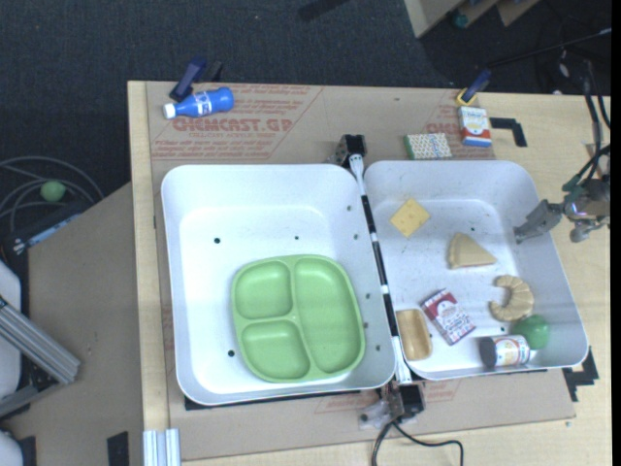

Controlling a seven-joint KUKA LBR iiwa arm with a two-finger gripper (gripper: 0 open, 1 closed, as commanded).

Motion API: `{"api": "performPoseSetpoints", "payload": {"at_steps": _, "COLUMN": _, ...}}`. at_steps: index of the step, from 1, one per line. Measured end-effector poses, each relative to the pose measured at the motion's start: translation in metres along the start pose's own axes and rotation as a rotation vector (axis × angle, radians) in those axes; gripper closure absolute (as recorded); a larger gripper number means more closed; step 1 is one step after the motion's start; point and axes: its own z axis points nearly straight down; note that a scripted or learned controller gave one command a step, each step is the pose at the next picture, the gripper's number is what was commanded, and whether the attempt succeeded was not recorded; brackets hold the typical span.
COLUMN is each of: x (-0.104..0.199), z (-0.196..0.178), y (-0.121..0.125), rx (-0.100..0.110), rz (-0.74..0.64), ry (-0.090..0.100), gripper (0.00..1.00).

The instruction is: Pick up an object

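Note:
The right bin (543, 260) holds several small items: a yellow square cracker (409, 217), a tan wedge (470, 251), a croissant (511, 297), a red and white packet (448, 316), a tan loaf (413, 334), a small jar (506, 351) lying on its side and a green ball (533, 332). My gripper (558, 216) sits at the right bin's right rim, close to the view's edge, above and to the right of the tan wedge. It touches none of the items. Its tip is small and partly cut off.
The left bin (194, 221) holds a green divided plate (296, 316). On the bench behind the bins lie a blue bottle (199, 103), a small box (473, 126) and a patterned card (428, 146). Cables hang at the right edge.

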Motion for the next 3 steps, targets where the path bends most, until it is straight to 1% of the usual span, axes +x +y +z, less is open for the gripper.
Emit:
{"api": "performPoseSetpoints", "payload": {"at_steps": 1, "x": 0.055, "z": 0.091, "y": 0.047, "rx": 0.004, "rz": -0.002, "ry": 0.003, "gripper": 0.0}}
{"api": "performPoseSetpoints", "payload": {"at_steps": 2, "x": 0.071, "z": 0.14, "y": 0.047, "rx": 0.003, "rz": -0.001, "ry": 0.002, "gripper": 0.0}}
{"api": "performPoseSetpoints", "payload": {"at_steps": 3, "x": 0.07, "z": 0.129, "y": 0.048, "rx": -0.001, "rz": -0.001, "ry": 0.001, "gripper": 1.0}}
